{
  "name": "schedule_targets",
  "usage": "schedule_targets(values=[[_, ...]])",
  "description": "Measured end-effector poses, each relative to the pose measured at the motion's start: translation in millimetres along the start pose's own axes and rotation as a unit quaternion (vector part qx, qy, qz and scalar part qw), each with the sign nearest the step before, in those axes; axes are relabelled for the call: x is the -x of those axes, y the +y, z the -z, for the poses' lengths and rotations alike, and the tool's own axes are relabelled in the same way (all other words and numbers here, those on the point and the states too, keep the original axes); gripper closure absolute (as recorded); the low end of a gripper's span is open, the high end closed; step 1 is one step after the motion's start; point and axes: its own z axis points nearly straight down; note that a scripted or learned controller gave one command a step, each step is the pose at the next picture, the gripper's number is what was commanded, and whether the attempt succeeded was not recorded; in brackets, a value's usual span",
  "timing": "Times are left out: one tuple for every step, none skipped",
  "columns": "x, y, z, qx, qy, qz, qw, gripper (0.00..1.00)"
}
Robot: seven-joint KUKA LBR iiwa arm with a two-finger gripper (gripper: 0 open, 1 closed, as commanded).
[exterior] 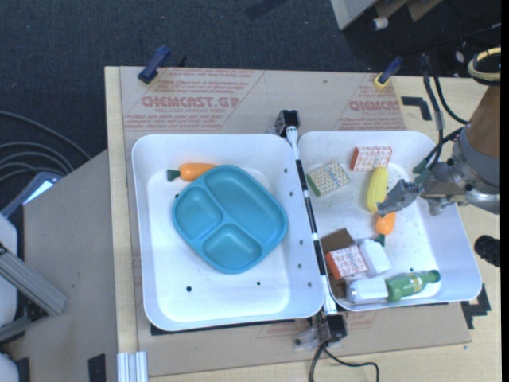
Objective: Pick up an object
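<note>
My gripper (392, 203) reaches in from the right over the right bin (450, 237). It hangs between a yellow corn-shaped toy (376, 187) and a small orange piece (385, 224), just above the orange piece. I see nothing held in it. Nearby in the same bin lie a green-checked box (328, 177), a red-patterned box (371, 158), a brown block (336, 240), a red-and-white packet (347, 261), a white block (374, 255) and a green bottle (406, 285) lying on its side.
The left bin (151, 213) holds a blue divided plate (229, 217) and a toy carrot (191, 171) at its far edge. A black divider (305, 205) runs between the bins. The arm's grey wrist (477, 165) covers the right bin's right side.
</note>
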Motion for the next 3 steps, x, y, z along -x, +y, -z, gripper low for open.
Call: schedule_targets(values=[[43, 83, -139, 0.000, 0.000, 0.000, 1.0000, 0.00], [37, 79, -177, 0.000, 0.000, -0.001, 1.0000, 0.00], [37, 79, -167, 0.000, 0.000, -0.001, 1.0000, 1.00]])
